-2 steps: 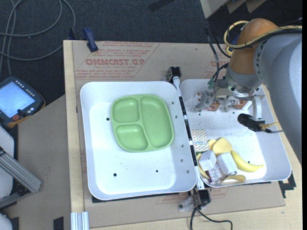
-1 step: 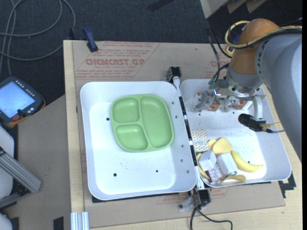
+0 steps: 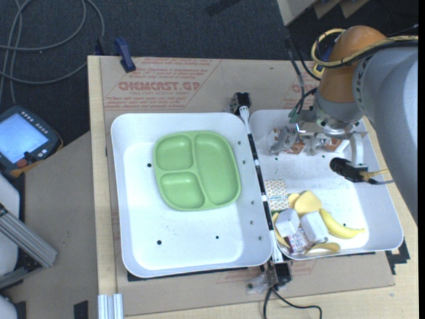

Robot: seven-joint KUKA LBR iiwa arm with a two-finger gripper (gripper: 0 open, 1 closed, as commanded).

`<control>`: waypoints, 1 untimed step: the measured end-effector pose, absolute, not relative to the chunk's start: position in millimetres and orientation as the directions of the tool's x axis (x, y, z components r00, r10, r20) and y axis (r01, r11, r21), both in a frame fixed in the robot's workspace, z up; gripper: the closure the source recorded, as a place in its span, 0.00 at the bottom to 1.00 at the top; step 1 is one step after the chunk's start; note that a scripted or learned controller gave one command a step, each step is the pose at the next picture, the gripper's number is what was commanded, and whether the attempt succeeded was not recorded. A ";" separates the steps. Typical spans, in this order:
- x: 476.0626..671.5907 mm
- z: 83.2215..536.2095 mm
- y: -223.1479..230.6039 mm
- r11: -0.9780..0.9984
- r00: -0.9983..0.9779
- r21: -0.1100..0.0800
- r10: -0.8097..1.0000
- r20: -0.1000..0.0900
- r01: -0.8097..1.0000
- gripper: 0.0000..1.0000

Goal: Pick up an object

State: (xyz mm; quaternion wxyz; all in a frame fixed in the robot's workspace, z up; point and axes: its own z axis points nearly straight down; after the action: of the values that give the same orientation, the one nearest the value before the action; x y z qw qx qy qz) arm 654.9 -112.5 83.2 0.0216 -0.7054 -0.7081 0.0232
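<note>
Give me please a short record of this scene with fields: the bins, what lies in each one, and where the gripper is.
left bin: holds a green divided plate with three compartments
right bin: holds a banana, small packets and a patterned piece, heaped at the near end
gripper: over the far end of the right bin, apart from the heap
finger state: cannot tell
held object: none visible

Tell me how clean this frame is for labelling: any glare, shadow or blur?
Camera view: even, soft light; the divided green plastic plate is sharp, without glare; the white bins look slightly washed out; the gripper area is cluttered and soft; the grey arm looms large and defocused.
</note>
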 end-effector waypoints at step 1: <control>654.7 83.6 -110.4 0.000 0.000 -0.063 1.000 -0.007 0.998 0.00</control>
State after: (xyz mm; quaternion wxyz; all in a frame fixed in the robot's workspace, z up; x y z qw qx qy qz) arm 654.7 -110.4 83.6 0.0198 -0.7067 -0.7068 0.0247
